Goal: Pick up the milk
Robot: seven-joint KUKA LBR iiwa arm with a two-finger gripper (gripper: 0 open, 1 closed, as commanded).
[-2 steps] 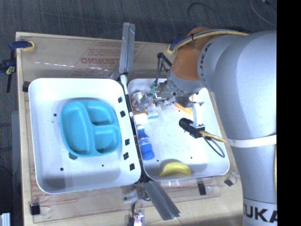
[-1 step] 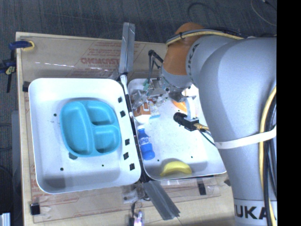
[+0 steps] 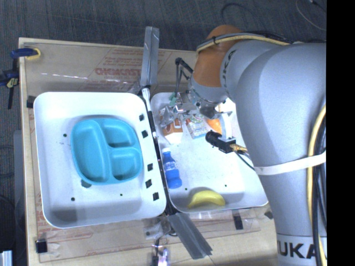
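Overhead view of 2 white bins on the counter. The gripper sits low in the far end of the right bin, over a small carton, seemingly the milk; finger state cannot be told. A blue bottle and a banana lie nearer. The left bin holds a blue divided tray.

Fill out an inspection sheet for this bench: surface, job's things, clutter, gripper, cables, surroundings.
Surface: wooden bench bearing left bin and right bin.
Job's things: milk cannot be identified; items under the gripper are too cluttered to tell.
Clutter: blue divided tray in left bin; blue bottle and banana in right bin.
Gripper: gripper low over right bin's far end.
Cables: black cable at the wrist.
Surroundings: dark floor; blue clamp at bench corner.
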